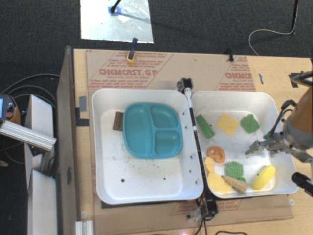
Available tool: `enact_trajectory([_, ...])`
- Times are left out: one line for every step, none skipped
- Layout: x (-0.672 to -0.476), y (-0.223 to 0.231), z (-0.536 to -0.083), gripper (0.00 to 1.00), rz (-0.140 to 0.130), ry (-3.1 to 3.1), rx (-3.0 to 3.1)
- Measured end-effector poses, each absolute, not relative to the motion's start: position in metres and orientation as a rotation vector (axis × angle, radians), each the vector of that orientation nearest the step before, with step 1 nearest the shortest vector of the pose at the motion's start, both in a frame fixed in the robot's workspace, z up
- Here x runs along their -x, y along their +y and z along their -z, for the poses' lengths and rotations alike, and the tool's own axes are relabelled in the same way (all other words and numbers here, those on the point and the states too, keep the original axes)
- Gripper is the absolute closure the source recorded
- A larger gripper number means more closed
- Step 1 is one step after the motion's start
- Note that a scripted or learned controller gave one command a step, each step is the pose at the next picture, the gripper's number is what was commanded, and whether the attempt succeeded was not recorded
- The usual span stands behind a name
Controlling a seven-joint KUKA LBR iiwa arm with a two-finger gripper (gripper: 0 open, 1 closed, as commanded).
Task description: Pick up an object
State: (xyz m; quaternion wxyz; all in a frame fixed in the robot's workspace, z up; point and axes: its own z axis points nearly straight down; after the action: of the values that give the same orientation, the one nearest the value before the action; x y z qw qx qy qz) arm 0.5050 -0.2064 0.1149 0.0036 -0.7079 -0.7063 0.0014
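Note:
My gripper (256, 148) reaches in from the right over the right bin (234, 98). It hangs above bare bin floor, between a green leafy piece (249, 123) and a yellow corn cob (263, 176). Also in this bin are a yellow square (227, 123), a green stick (205, 126), an orange pretzel ring (215, 153), a round green waffle piece (234, 170), a tan cone (234, 183) and a pale yellow piece (213, 177). I see nothing held in the gripper.
The left bin (107, 170) holds a teal divided plate (152, 130) with a small brown block (118, 121) at its left. A raised divider (194, 131) separates the two bins. The arm's body (301, 126) stands over the right bin's right wall.

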Motion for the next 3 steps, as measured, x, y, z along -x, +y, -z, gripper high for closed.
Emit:
enact_trajectory([-0.586, -0.184, -0.085, 0.00, 0.005, -2.234, 2.218])
enact_trajectory([-0.640, -0.207, -0.086, 0.00, 0.006, -2.234, 2.220])
enact_trajectory([-0.654, -0.206, -0.086, 0.00, 0.005, -2.230, 2.219])
